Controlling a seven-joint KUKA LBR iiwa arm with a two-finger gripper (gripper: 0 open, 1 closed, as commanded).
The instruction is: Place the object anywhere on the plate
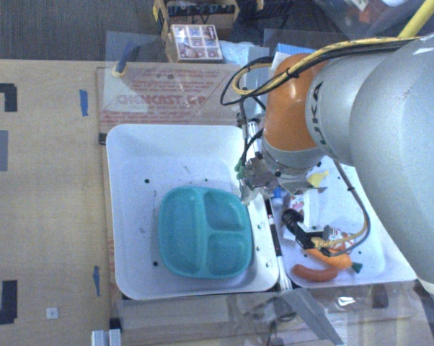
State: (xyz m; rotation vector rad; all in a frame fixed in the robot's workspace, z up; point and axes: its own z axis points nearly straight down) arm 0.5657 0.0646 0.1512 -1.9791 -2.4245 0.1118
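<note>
On the far left of the bench we find only bare wood with a few marks of tape, and then the left bin (123, 193), whose white floor carries the teal plate (205, 231), a tray of three compartments lying near the bin's front right corner. Just above the plate's upper right corner hangs the gripper (247, 186), over the strip where the two bins meet; the orange band and grey bulk of the arm cover most of it, so we cannot tell what it is doing with its grip, nor whether it carries anything.

Moving right, the right bin (397, 265) holds a small heap of toy food: an orange carrot (332, 258) with a green tip, and in front of it a reddish sausage (314, 273), both lying with their long axes roughly across the view. We judge these the likely objects; which one is meant we cannot say.

The relation that matters, as we read it: the plate lies down and to the left of the gripper, very near, while the objects lie down and to its right.
</note>
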